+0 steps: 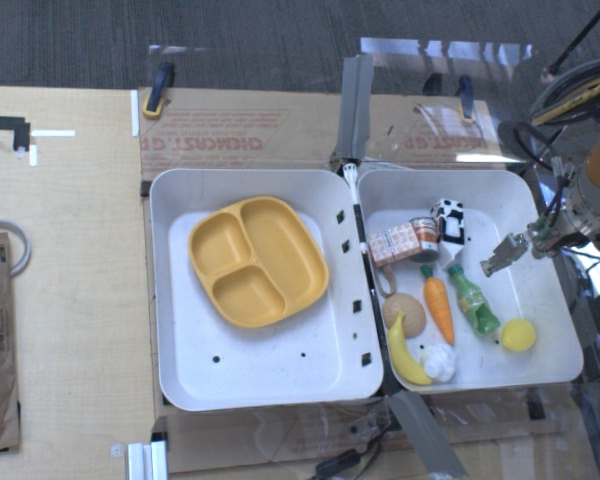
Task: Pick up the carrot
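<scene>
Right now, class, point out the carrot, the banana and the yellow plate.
carrot (439, 311): camera view, middle of its orange body.
banana (404, 356): camera view, middle of its curve.
yellow plate (292, 236): camera view, its right rim.

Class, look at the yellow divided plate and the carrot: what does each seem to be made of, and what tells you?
Yellow divided plate: probably moulded plastic, with a smooth matte surface and rounded compartment ridges. Carrot: likely a plastic toy, uniformly orange with a slight sheen and a green tip.

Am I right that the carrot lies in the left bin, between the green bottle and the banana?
Not quite: the camera view shows the carrot in the right bin, not the left. The rest holds: it lies between the green bottle and the banana.
</scene>
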